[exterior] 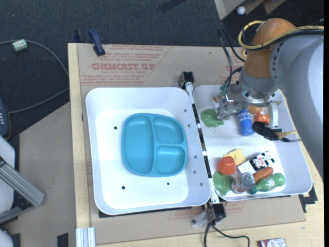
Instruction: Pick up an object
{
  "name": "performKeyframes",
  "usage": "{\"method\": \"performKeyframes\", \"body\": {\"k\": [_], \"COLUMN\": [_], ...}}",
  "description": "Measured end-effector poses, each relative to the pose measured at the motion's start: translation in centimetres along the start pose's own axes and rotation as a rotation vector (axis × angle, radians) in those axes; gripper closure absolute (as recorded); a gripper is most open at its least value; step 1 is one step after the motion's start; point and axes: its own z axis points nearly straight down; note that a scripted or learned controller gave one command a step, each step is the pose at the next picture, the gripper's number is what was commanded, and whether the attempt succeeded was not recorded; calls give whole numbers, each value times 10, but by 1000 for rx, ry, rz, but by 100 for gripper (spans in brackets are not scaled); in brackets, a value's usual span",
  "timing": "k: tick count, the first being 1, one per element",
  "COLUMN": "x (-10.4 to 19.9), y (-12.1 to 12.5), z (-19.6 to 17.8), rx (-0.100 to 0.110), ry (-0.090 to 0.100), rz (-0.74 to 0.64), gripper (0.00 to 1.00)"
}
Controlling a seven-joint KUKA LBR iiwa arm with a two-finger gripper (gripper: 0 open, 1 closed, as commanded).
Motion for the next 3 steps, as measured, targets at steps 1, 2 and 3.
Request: {"method": "performKeyframes", "body": {"k": [1, 2, 3], "x": [-88, -103, -58], "y": [-75, -71, -51], "z": [8, -76, -101], "rx": [-63, -68, -68], "ry": [-10, -11, -10], "rz": [10, 9, 8], "gripper": [100, 100, 100]}}
